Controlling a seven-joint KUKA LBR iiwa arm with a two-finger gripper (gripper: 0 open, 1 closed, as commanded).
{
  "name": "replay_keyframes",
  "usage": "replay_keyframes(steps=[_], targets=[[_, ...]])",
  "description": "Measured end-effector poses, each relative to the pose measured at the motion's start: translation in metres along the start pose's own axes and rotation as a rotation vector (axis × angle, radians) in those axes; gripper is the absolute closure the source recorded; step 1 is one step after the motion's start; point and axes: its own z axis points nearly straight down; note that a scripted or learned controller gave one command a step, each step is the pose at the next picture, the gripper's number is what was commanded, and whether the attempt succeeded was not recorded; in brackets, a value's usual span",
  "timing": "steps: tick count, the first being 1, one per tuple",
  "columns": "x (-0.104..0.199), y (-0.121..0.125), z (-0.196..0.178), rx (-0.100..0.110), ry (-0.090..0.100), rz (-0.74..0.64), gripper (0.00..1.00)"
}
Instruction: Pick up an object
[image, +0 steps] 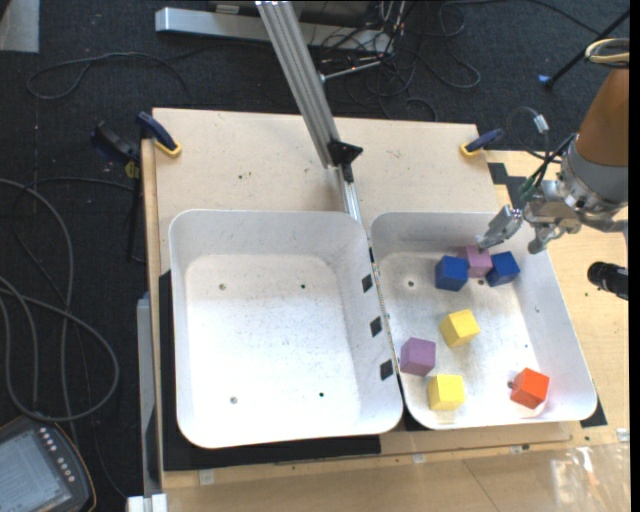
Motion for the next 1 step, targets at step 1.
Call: replay_keyframes(steps=[1], targets=[[0.004,0.0084,0.0488,0.0,0.0,-0.003,0.0]])
